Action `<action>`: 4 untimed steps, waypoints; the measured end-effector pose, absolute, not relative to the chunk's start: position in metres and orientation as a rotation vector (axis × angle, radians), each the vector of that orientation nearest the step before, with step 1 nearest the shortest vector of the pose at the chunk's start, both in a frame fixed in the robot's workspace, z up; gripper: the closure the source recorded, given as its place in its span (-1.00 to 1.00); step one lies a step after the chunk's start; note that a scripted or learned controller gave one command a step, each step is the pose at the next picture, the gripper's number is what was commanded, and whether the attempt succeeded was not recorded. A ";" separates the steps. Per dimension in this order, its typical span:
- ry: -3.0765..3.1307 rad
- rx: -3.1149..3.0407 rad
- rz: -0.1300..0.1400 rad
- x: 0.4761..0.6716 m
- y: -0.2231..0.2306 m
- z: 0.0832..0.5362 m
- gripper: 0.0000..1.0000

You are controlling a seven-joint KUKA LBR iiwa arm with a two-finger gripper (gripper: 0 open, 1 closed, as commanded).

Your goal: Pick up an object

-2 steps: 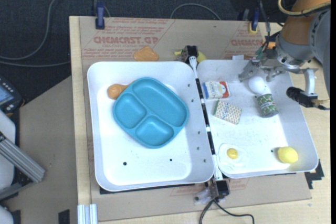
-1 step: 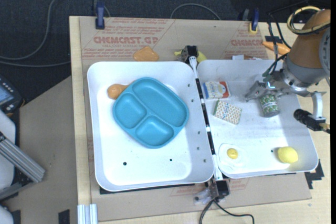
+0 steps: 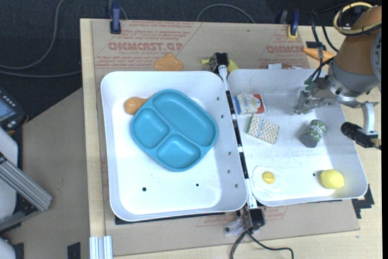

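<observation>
Right bin (image 3: 285,85), hand (image 3: 306,103) perhaps empty

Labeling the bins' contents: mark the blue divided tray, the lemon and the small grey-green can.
blue divided tray (image 3: 174,128): camera view, on its central ridge.
lemon (image 3: 331,179): camera view, middle of its yellow skin.
small grey-green can (image 3: 313,133): camera view, on its side wall.
</observation>
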State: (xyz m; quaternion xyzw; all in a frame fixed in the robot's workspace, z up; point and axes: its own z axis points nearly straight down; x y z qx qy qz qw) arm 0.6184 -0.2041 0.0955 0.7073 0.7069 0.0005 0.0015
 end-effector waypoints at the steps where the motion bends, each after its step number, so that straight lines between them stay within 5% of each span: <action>1: 2.219 2.220 0.001 0.618 -0.204 0.095 -1.00; 4: 2.223 2.225 -0.002 0.494 -0.154 0.084 -1.00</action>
